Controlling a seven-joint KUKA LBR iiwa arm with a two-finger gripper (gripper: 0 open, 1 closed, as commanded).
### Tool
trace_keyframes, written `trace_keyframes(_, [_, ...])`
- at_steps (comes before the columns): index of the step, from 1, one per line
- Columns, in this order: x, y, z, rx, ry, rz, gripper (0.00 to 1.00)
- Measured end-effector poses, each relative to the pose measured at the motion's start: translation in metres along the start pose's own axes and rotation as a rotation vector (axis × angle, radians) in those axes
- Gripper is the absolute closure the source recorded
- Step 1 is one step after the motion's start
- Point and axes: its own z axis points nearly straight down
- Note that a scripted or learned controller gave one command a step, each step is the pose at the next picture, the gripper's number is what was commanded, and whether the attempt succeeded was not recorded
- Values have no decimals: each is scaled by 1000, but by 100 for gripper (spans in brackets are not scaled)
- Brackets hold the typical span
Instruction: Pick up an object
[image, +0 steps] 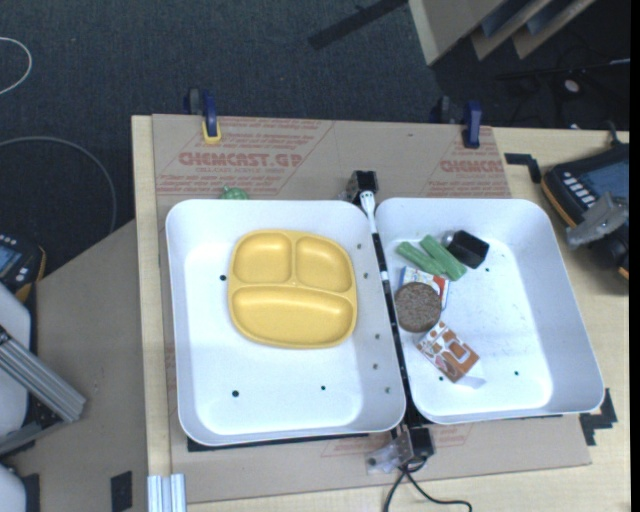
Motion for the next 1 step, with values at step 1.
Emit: trace_keyframes(1, [-2, 2, -1, 13, -1, 2, 100])
